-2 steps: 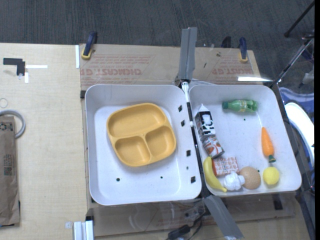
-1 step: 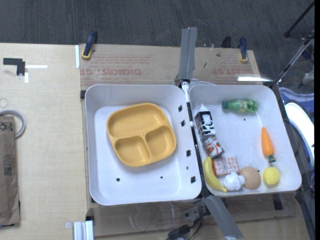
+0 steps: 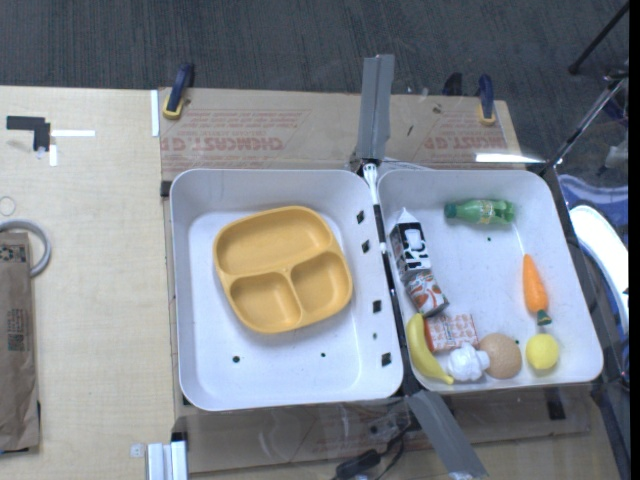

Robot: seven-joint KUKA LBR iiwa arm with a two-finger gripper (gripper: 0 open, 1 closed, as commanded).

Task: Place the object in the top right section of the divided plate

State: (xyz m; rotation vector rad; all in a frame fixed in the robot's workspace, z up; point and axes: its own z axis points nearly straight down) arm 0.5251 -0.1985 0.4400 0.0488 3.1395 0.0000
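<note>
1. Yellow plastic divided plate [image 3: 283, 268] sits in the left shallow white bin [image 3: 200, 368], a bit above the bin's centre and turned at a slant. It has one long section along the upper-left and two smaller sections along the lower-right.
2. The loose items are all in the right shallow white bin [image 3: 572, 258], well apart from the plate, w/ the bin walls between. You can't tell from the view which one is the task's object.
3. Top of the right bin: a green plastic bottle [image 3: 480, 210] lying on its side.
4. Left side: a black-and-white drink carton [image 3: 415, 268] lying flat, along the left wall.
5. Right side: an orange toy carrot [image 3: 535, 286], pointing up-down, and just below it a round yellow lemon [image 3: 542, 352].
6. Bottom, clustered and touching:
   - a yellow banana [image 3: 424, 350] in the lower-left corner
   - a small red-patterned box [image 3: 452, 330]
   - a lumpy white item [image 3: 465, 363]
   - a tan egg-shaped item [image 3: 500, 356]
7. Jaw state: you can't tell whether apart or together.
</note>
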